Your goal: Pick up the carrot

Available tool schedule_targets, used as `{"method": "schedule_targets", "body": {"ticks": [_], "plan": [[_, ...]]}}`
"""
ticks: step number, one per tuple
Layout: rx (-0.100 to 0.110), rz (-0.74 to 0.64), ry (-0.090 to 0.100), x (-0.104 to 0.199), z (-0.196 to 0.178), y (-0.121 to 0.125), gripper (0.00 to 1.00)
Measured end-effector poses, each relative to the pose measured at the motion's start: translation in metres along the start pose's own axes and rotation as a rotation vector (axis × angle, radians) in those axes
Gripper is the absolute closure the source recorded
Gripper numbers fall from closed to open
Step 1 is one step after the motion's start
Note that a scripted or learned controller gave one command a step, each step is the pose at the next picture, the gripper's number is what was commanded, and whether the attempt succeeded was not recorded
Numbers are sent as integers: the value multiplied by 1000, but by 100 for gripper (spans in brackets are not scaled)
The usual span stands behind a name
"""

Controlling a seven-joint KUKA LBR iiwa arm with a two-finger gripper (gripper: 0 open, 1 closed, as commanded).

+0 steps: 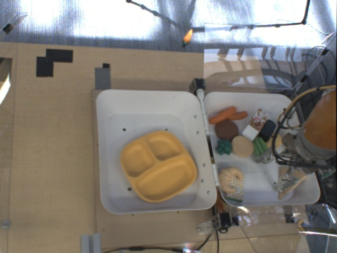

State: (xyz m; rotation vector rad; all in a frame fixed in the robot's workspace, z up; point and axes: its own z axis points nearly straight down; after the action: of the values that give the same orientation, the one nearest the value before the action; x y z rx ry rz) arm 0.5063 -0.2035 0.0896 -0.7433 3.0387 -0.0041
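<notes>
The arm (318, 128), nearest the lens, bulges in from the right with its orange band over the right bin's (303, 196) outer edge. Its gripper (288, 182) hangs low inside that bin's near right corner; whether it is wide or narrow cannot be told, and nothing is seen held in it.

Two white bins sit side by side on the pale wooden bench (47, 157). The left bin (113, 109) holds one yellow divided plate (159, 165) with three compartments.

Taking the plate as landmark, everything else lies to its right in the right bin: one mesh-wrapped pale ball (231, 182) nearest it, one tan round disc (243, 146), one brown round piece (227, 129), one dark green lump (224, 147), one green ridged piece (260, 148), one small printed box (256, 121) and one black block (267, 130). The one carrot (227, 115) lies flat at that bin's far side, well apart from the gripper.

Beyond the bench runs grey ribbed flooring (95, 9) streaked with light.
</notes>
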Motion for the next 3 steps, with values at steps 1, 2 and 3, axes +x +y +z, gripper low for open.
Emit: {"method": "schedule_targets", "body": {"ticks": [1, 2, 3], "plan": [[0, -292, 0, -2, 0, -1, 0], [6, -40, -1, -41, -1, 42, 0], [6, 442, -5, -55, -1, 86, 0]]}}
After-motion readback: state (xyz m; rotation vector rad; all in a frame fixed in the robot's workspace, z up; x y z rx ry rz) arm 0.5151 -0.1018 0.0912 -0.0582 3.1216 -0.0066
